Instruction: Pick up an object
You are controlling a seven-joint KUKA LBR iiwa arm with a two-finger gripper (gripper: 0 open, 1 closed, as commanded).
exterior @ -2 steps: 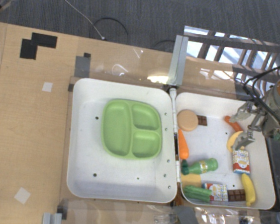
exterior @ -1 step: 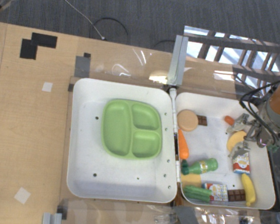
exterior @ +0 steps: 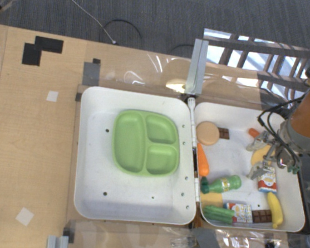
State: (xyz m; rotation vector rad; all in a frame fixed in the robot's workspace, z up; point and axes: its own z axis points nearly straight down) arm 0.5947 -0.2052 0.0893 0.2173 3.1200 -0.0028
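My gripper (exterior: 265, 160) hangs low over the right side of the right bin (exterior: 235, 158), under the orange-banded wrist. Just beneath and beside it lie a small yellow piece (exterior: 259, 155) and a red-and-white packet (exterior: 268, 183). An orange bit (exterior: 253, 133) lies just behind it. Further left in this bin are a round tan cookie (exterior: 207, 133), a carrot (exterior: 202, 161) and a green bottle (exterior: 222, 184). Along the front wall lie a banana (exterior: 275, 209), a chocolate bar (exterior: 264, 216), a printed can (exterior: 238, 210) and a green cucumber (exterior: 218, 214). I see nothing lifted.
A green divided plate (exterior: 145, 142) lies in the left bin (exterior: 88, 185). A ridge between the two bins (exterior: 193, 159) separates them. A metal frame (exterior: 253, 54) stands behind the right bin, and black cables (exterior: 274, 115) loop beside the wrist.
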